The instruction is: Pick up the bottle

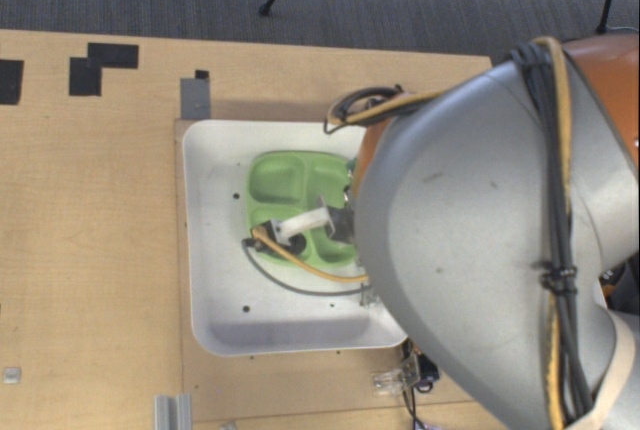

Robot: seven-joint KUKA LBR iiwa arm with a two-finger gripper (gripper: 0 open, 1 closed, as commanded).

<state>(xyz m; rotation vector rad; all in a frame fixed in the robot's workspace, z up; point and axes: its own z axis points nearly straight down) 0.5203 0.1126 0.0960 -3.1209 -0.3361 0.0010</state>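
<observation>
A green divided plate (283, 180) lies in the left white bin (214, 316), toward its right half. My gripper (340, 219) is low over the plate's right compartments, just under the big grey arm (470, 248). The arm's bulk covers the gripper's tip, the right part of this bin and the bin to its right. A yellow cable and a grey one loop over the plate's near edge.
The bin's left and near floor is bare white. A small clear plastic piece (394, 381) lies on the wooden bench below the bin. A grey bracket (195, 98) stands at the bin's far left corner. Black marks (102, 66) sit at the bench's far left.
</observation>
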